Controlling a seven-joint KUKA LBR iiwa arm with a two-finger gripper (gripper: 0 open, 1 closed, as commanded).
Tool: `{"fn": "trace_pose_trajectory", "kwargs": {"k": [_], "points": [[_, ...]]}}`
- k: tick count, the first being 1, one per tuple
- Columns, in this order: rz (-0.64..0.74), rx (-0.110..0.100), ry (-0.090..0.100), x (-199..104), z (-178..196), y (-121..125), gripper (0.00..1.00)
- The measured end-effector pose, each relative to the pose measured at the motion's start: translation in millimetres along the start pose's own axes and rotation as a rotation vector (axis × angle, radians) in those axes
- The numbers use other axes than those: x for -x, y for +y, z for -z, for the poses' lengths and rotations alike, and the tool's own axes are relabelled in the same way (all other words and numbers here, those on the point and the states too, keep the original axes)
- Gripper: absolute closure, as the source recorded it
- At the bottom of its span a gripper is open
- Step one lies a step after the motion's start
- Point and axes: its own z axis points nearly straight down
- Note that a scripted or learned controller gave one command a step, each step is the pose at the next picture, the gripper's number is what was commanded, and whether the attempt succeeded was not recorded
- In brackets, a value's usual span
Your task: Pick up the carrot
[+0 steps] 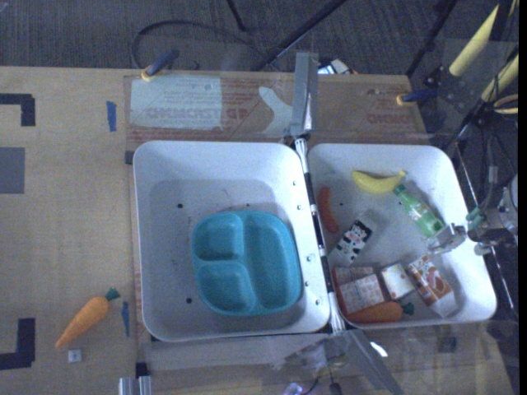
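One orange carrot (82,320) with a green top lies on the wooden bench, left of the left bin's front corner. A second carrot (379,313) lies along the front wall of the right bin (395,156), its green end pointing right. My gripper (452,239) reaches in over the right bin's right rim, above the bin floor between a green bottle (418,211) and a small juice carton (431,282). It is well right of and behind the carrot in the bin, and nothing shows in it.
The left bin (165,171) holds a blue divided tray (245,262). The right bin also holds a banana (377,180), a red sausage (328,209), a cow-patterned carton (355,239) and small boxes (358,290). A clear panel crosses the front edge.
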Motion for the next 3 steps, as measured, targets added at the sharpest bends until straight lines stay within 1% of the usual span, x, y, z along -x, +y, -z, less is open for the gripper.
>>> {"fn": "trace_pose_trajectory", "kwargs": {"k": [1, 2, 3], "points": [[-0.212, -0.001, 0.002, -1.2, -56.7, -0.7, 0.00], [-0.110, 0.003, -0.002, 6.0, 21.0, 44.4, 0.00], [0.123, 0.000, 0.001, -46.7, 21.6, 26.6, 0.00]]}}
